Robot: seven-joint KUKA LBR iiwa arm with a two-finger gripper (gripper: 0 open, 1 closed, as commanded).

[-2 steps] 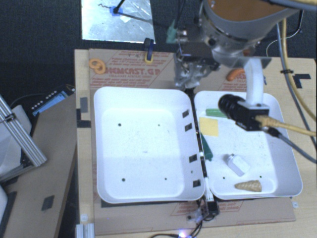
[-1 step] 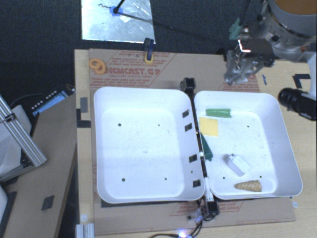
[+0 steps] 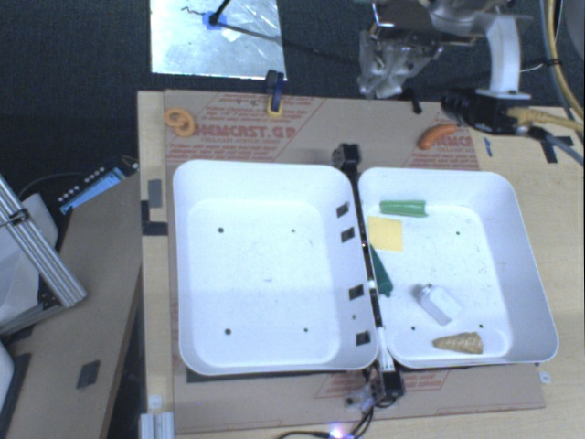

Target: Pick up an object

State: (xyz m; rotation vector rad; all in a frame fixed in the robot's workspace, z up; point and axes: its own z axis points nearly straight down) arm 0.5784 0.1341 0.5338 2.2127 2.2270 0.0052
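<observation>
The right bin (image 3: pixel 526 245) holds several small objects: a green cylinder (image 3: pixel 403 208) near its far edge, a yellow square (image 3: pixel 385 233) below that, a dark green strip (image 3: pixel 380 275) along its left wall, a small white bottle (image 3: pixel 436 303), and a tan cone (image 3: pixel 458 343) near its front edge. My gripper (image 3: pixel 382 79) hangs high above the bench's far edge, well behind the right bin and apart from all these objects. I see nothing between its fingers.
The left bin (image 3: pixel 260 263) lies beside the right one, with black clips along the shared wall. On the cardboard behind the bins sit an orange ring (image 3: pixel 179 121), a yellow and blue clamp (image 3: pixel 273 93) and an orange sausage-shaped piece (image 3: pixel 436 136). A shiny sheet (image 3: pixel 219 26) lies further back.
</observation>
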